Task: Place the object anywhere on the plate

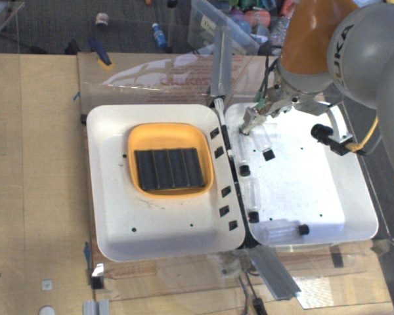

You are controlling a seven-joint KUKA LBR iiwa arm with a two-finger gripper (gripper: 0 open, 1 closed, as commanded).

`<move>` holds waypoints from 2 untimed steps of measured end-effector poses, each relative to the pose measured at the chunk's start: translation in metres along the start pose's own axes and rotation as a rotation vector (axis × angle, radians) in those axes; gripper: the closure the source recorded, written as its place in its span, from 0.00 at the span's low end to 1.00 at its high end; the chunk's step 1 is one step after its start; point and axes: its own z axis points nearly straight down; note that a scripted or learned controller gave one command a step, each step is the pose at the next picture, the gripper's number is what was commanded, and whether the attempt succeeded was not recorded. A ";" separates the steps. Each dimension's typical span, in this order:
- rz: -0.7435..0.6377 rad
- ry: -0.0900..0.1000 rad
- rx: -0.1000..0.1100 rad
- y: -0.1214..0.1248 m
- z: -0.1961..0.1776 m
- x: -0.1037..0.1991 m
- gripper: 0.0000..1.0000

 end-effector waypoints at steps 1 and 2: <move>-0.128 -0.004 -0.007 0.013 -0.034 0.027 1.00; -0.127 -0.004 -0.007 0.013 -0.034 0.027 0.00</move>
